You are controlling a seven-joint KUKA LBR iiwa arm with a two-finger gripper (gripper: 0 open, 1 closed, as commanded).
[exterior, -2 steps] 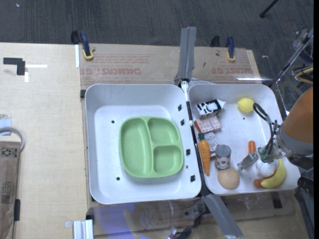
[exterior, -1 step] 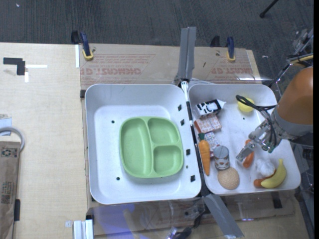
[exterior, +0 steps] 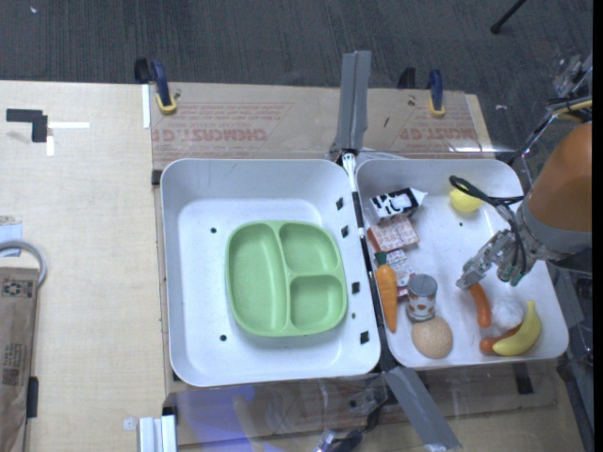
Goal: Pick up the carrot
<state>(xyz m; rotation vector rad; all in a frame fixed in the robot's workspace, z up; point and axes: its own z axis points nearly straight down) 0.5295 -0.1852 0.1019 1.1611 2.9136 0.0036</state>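
Two shallow white bins sit side by side on the table [exterior: 85, 243]. The left bin [exterior: 188, 347] holds one thing — a pale green divided plate [exterior: 285, 278] of smooth matte plastic, rounded at the corners, with three compartments. The right bin [exterior: 443, 354] holds the rest: one carrot [exterior: 386, 295], one small tin can [exterior: 421, 298], one round tan bread roll [exterior: 432, 338], one banana [exterior: 521, 332], one yellow lemon [exterior: 463, 200], one red-orange sausage-shaped piece [exterior: 481, 304], two small printed packets [exterior: 394, 235] and one black-and-white carton [exterior: 397, 201].

The carrot is a slim orange cone with a small green tip at its top end, tapering to a point toward the near side. It lies along the right bin's left wall, just beside the can and touching the lower packet's edge. Its surface looks smooth and even, like moulded plastic.

The can is a short metal cylinder with a printed label; the roll is dull and slightly grainy; the banana is glossy and curved, lying at the bin's right near corner.

The claw [exterior: 482, 269] hangs over the right half of the right bin, just above the red-orange piece and well apart from the carrot. Whether its grey fingers are parted or together, I cannot tell; nothing is seen between them.
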